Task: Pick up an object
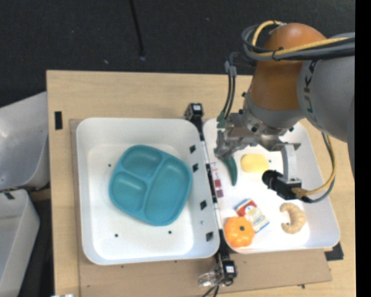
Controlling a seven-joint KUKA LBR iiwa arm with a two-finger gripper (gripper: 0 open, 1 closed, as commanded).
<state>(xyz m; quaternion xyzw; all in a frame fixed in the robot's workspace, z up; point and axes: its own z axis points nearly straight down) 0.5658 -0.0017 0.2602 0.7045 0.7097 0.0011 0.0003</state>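
My gripper (226, 152) hangs low over the upper left part of the right bin (321, 228), under the arm's orange band. A slim green object (230, 169) lies just below it, touching or nearly touching its tip. A pale yellow object (255, 162) sits right beside it. Toward the front of the bin lie a red and white carton (252, 213), an orange pumpkin-like object (238, 232) and a tan croissant-shaped piece (293, 218).
The left bin (93, 240) holds a teal divided plate (150, 184). A black part on a cable (276, 183) hangs from the arm over the right bin's middle. The wall between the bins (208, 184) runs close to the gripper's left.
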